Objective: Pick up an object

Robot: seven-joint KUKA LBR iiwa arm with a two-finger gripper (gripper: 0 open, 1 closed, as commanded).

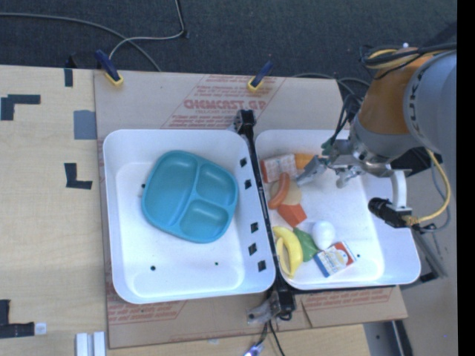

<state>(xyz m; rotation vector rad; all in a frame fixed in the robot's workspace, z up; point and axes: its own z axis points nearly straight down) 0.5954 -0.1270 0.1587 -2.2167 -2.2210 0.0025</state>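
Wood bench (44, 221), cardboard sheet (215, 102), two white bins (119, 199), dark carpet (260, 21).

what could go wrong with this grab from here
The toys in the right bin lie packed against its left wall: the banana, a green piece and a white ball touch, so closing there may catch two or nudge one away. The gripper hangs by a small carton near the divider, where a finger could strike the wall.
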